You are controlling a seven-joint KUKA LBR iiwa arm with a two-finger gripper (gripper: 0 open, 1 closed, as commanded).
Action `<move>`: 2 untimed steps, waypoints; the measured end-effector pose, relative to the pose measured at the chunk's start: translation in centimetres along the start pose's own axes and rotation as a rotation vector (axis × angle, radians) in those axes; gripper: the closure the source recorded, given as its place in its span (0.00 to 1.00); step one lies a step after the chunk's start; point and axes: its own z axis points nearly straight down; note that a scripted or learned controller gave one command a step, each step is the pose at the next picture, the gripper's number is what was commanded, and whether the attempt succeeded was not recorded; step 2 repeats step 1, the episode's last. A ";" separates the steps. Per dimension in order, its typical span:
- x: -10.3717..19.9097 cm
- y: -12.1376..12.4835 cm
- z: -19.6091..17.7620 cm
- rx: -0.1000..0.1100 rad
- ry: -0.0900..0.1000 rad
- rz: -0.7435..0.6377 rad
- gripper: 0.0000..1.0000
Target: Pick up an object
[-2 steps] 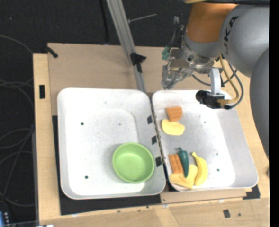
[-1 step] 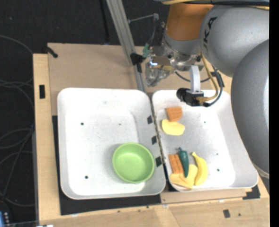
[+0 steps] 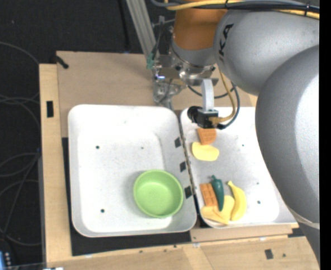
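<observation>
Bowl (image 3: pixel 158 193): round, smooth, pale green

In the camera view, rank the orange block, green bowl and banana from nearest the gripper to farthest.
From the gripper:
1. orange block, right bin, upper left.
2. green bowl, left bin, lower right.
3. banana, right bin, lower edge.

We find wide open floor in the left bin (image 3: pixel 103 151), save a green bowl (image 3: pixel 158 193) near its front right; toy food (image 3: pixel 237 201) crowds the right bin's (image 3: pixel 248 161) left side.
</observation>
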 end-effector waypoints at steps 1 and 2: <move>-0.3 0.0 0.0 0.000 -0.001 0.005 0.00; -0.3 0.0 0.0 0.000 -0.001 0.005 0.00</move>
